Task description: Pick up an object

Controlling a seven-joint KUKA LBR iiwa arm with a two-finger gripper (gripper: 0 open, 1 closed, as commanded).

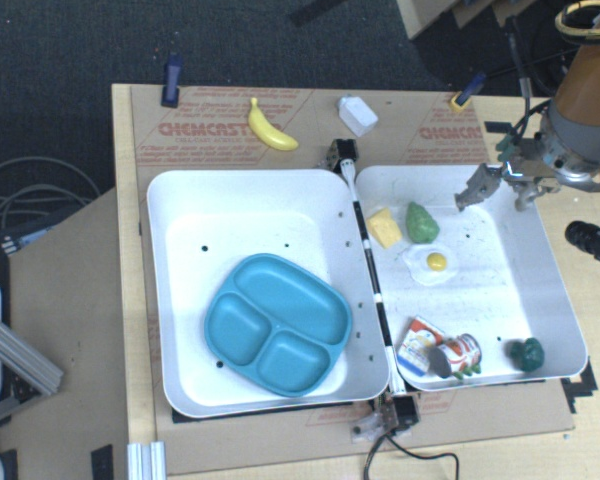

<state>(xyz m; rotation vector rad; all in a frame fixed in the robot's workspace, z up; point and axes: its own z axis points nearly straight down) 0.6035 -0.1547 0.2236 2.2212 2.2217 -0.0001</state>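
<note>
The two white bins point(180, 228) look like smooth plastic with a soft sheen. The blue divided plate point(276, 323) inside the left one is smooth, slightly glossy plastic. Beneath them the desk point(220, 126) carries matt brown cardboard printed in red. Behind the bins, the yellow banana point(269, 129) looks like glossy plastic.
</note>
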